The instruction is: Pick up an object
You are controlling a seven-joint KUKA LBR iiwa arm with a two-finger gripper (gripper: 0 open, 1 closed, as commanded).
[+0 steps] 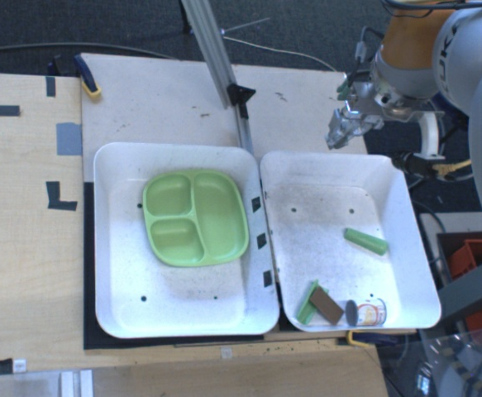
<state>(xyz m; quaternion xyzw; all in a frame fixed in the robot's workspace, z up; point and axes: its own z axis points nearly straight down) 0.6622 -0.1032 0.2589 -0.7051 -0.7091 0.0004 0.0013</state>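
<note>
Gripper (340,136) above far edge of right bin (406,213), finger state unclear. Green stick (365,241) right side of bin; brown block (326,307), small can (368,313) near edge. Green divided plate (196,217) in left bin (112,246).

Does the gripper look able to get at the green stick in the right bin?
Probably yes: the gripper hangs above the right bin's far rim, and the green stick lies alone with nothing over it.
</note>
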